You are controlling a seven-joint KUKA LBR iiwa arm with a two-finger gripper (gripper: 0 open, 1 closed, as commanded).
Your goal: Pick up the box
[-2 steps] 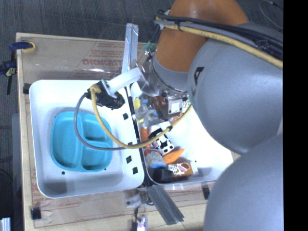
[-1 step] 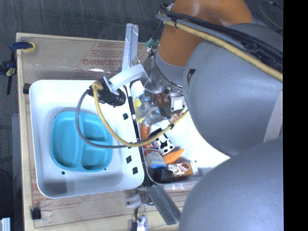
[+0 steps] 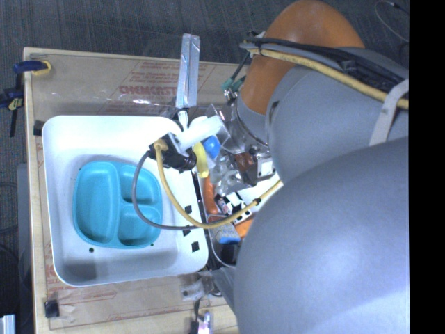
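Bench (image 3: 146, 82) with faint reddish lettering

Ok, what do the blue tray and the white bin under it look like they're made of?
The blue tray looks like moulded plastic with a smooth, slightly matte finish: uniform colour, rounded compartment walls. The white bin also looks like plastic, a little glossier, judging by its soft rounded rim and even sheen. Neither can be confirmed from the look alone.

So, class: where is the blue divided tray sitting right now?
The blue divided tray lies flat inside the left white bin, toward its left half, with the arm's looping cables just to its right.
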